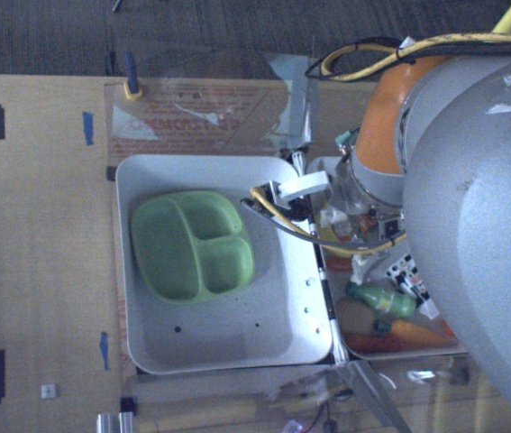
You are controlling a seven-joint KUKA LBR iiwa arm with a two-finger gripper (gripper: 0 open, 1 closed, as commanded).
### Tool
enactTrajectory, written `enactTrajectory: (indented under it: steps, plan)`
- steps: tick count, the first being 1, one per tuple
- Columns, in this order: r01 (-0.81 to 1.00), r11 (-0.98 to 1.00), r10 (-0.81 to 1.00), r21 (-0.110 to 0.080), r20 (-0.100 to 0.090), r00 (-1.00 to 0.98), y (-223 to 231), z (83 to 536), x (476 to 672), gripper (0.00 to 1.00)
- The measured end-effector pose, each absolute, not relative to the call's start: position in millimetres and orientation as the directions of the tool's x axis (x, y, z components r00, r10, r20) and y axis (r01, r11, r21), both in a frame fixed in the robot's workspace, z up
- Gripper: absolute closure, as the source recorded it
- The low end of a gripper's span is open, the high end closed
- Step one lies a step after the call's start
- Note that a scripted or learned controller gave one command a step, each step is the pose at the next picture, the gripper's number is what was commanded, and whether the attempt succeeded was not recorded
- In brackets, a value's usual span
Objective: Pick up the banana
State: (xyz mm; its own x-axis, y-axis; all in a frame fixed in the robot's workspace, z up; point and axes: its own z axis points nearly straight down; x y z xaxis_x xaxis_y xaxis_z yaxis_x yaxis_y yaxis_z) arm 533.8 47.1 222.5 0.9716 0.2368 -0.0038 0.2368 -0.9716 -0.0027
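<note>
A green divided plate (194, 244) lies in the left bin (237, 345); a green bottle (383, 299) and carrot (408, 334) crowd the right bin under the arm (471, 215); tool (345, 219) state unclear.

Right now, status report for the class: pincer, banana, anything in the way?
Pincer over right bin. Banana unconfirmed; arm covers most of that bin. Green bottle and carrot lie there.
</note>
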Motion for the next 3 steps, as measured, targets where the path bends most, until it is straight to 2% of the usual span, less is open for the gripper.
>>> enactTrajectory:
  steps: [1, 2, 3]
  plan:
    - [0.431, -0.902, 0.431, 0.007, 0.001, 0.902, 126.8, 86.6, 543.4, 0.00]
    - [0.435, -0.901, 0.435, 0.003, 0.001, 0.901, 129.2, 97.4, 543.3, 1.00]
    - [0.469, -0.883, 0.469, -0.001, -0.003, 0.883, 223.9, 140.6, 573.9, 1.00]
